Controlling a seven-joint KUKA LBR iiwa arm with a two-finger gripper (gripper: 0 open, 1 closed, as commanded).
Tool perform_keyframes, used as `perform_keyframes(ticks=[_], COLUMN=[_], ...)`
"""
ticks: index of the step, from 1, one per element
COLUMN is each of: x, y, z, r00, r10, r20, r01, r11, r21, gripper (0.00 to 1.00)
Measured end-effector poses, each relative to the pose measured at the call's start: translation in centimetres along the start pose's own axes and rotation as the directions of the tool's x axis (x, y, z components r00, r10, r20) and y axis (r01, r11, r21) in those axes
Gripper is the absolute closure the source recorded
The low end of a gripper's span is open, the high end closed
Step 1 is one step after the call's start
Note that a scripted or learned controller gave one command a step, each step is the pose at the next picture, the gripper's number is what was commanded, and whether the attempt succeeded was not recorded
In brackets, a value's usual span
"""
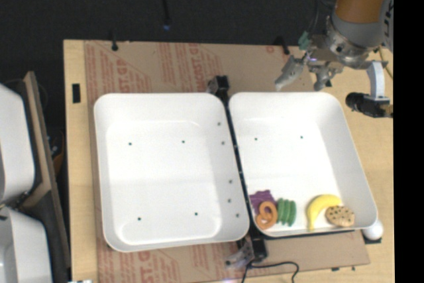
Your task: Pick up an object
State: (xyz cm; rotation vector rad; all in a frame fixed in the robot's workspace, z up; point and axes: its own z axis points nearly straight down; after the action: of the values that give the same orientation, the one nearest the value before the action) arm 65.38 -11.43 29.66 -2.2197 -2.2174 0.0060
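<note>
A cardboard-covered bench (165, 66) bears two white bins; the gripper (306, 78), fingers spread and empty, hangs above the right bin (298, 117) at its far rim. The approach step appears in hand: the toys, among them a banana (320, 207) and cookie (340, 215), lie along the near wall, so the next move calls for travel toward them and descent.

High fixed camera, slanting down, both bins (165, 103)

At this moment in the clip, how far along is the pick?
Nothing looks done yet. The gripper is open, with nothing between its fingers, over the far edge of the right bin. All the toys lie along that bin's near edge: the purple piece, orange ring, green piece, banana and cookie. Still left: reaching, grasping and lifting one.
</note>
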Motion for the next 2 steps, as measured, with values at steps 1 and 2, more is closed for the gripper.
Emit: perform_keyframes(ticks=[1, 2], x=[0.0, -0.5], y=[0.1, -0.8], z=[-0.4, 5.2], r00=[1.000, 1.000], r10=[-0.001, 0.000], r20=[0.000, 0.000], r01=[0.001, 0.000], r11=[1.000, 1.000], r21=[-0.007, -0.001], gripper=[0.00, 0.00])
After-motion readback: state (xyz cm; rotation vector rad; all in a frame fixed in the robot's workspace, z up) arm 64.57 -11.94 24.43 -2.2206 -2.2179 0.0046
